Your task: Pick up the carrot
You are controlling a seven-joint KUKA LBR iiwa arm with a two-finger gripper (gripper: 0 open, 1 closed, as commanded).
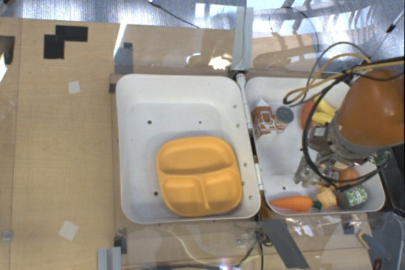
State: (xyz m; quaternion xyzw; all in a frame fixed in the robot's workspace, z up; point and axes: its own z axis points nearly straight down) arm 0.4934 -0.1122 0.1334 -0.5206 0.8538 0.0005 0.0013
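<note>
The carrot is orange with a small green tip and lies flat along the front wall of the right bin. The arm's orange band and wrist cover the right half of that bin. The gripper hangs below the wrist amid cables, up and to the right of the carrot and apart from it. Its fingertips are lost among cables and small items.
A yellow divided plate sits in the left bin. In the right bin are a small red-and-white carton, a grey cap, yellow and orange toy food, a cheese-like wedge and a green can.
</note>
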